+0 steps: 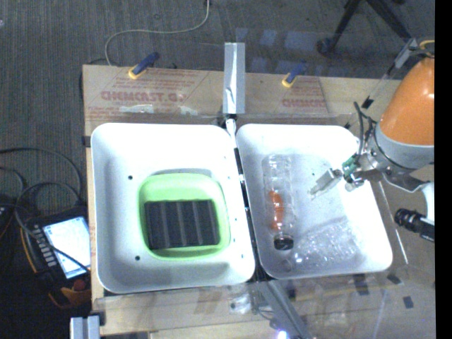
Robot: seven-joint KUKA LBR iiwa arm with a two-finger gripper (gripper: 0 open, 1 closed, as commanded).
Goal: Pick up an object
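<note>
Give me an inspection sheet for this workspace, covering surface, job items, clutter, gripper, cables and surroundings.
Surface: bench with cardboard sheet, two white bins side by side, left bin and right bin.
Job's things: clear plastic bottle lying in right bin, dark cap toward the near edge; crinkled clear plastic beside it; green tray with dark slats in left bin.
Clutter: two clamps at the cardboard's far edge.
Gripper: gripper over right bin, holding nothing visible.
Cables: thin cable on floor; dark cables at left.
Surroundings: carpet, chair base, handheld pendant.
</note>
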